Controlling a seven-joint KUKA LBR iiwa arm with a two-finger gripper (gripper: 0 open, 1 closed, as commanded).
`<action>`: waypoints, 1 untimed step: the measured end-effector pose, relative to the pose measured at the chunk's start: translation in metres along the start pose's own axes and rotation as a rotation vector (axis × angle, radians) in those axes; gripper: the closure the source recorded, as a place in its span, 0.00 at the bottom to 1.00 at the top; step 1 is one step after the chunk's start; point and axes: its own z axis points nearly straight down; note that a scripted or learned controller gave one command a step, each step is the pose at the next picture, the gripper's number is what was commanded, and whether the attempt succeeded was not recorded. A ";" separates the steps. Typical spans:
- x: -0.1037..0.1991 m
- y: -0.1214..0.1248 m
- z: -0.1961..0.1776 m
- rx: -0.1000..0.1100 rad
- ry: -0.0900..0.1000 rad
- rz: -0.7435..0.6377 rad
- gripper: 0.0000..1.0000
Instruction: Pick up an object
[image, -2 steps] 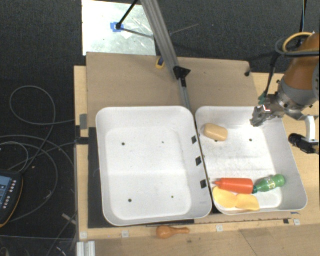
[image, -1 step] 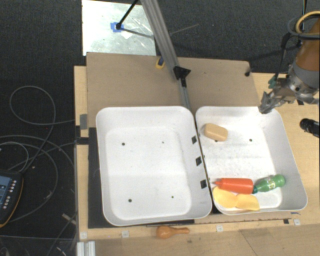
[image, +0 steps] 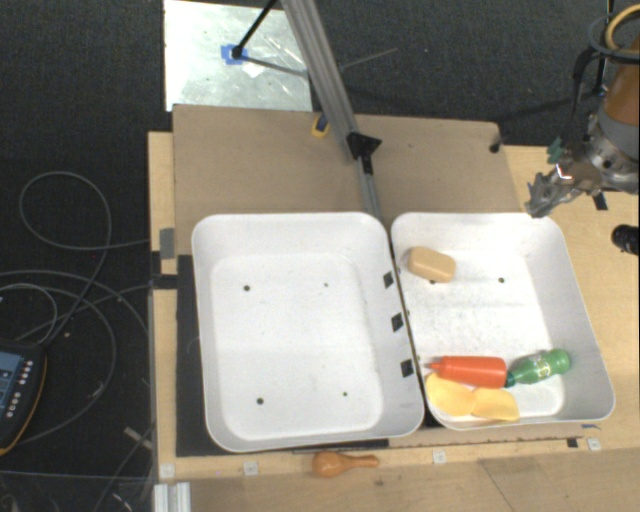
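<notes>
Four candidates sit in the right bin (image: 560, 262), and the easy one looks like the tan block (image: 431, 264), alone near the far left corner with bare white floor all around it. It reads as a soft, light lump, maybe sponge or foam bread, rounded at the edges, so I'd say it should give a little under a squeeze and not slip; taking it across its short sides, straight from above, seems the safest bet. Down at the near wall things are crowded: an orange carrot (image: 470, 370) lies lengthwise, its tip touching a green bottle (image: 540, 366), and two yellow pieces (image: 470, 402) are tucked just beside and under them, against the rim. Those look like smooth, hard plastic, likely to roll or squirt out, and they're packed too tight for a clean approach. The hand (image: 548, 190) hangs at the far right corner of that bin, just outside the rim, well apart from everything, holding nothing; at this angle I cannot tell how it is set. The left bin (image: 215, 300) offers no target. One small orange thing (image: 343, 462) lies on the bench (image: 430, 160) just beyond the near rims.
</notes>
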 end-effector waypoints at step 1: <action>0.045 0.000 -0.002 0.005 0.003 -0.003 1.00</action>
